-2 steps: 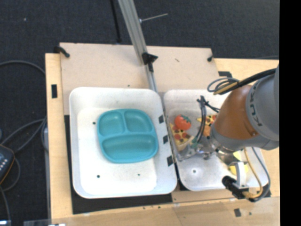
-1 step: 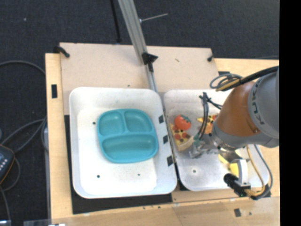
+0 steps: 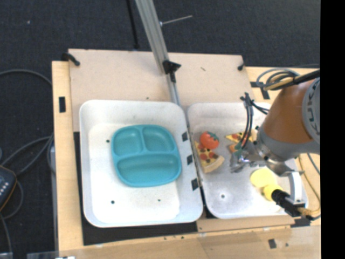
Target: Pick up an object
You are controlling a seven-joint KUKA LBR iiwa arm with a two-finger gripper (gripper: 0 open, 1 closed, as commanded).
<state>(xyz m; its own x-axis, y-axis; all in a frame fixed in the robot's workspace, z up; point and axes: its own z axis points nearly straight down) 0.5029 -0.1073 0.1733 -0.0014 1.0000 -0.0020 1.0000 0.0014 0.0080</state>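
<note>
Hovering low in the right bin (image 3: 226, 201), the gripper (image 3: 237, 163), its closure unclear, should have centred over the pizza slice (image 3: 209, 159).

In the right bin (image 3: 215, 198) lie a red tomato (image 3: 209, 140), a pizza slice (image 3: 209, 159) touching it below, a yellow toy (image 3: 264, 181) lower right, and a small orange-yellow piece (image 3: 235, 137).

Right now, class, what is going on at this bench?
A grey and orange robot arm reaches over the right bin, its gripper low among the toy food. Near it lie a tomato, a pizza slice, and a yellow piece. Nothing is seen between its fingers, so no pickup is confirmed. The left bin holds a teal divided plate, untouched.
</note>
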